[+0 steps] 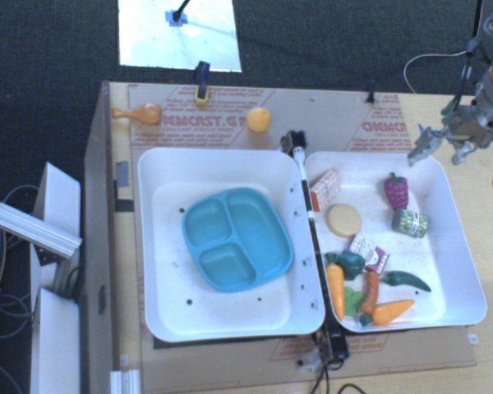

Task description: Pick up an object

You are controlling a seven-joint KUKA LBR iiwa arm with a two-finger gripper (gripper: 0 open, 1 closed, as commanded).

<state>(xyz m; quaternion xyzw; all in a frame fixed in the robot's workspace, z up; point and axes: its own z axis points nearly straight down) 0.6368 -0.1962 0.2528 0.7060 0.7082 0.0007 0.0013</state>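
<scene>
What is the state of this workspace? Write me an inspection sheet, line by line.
Surface: cardboard-topped bench bearing two white bins.
Job's things: right bin holds toy food, including purple grapes, round cracker, carrots.
Clutter: blue divided plate in left bin; orange ball and drumstick toy on the bench.
Grippers: gripper open, above right bin's far corner, holding nothing.
Cables: loop behind arm.
Surroundings: dark carpet, white sheet.

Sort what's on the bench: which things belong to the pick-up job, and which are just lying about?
For the job:
end effector, above the right bin's far corner
right bin
purple grapes
green can
round biscuit
carrots

Lying about:
left bin
blue divided plate
orange ball
toy drumstick
</scene>
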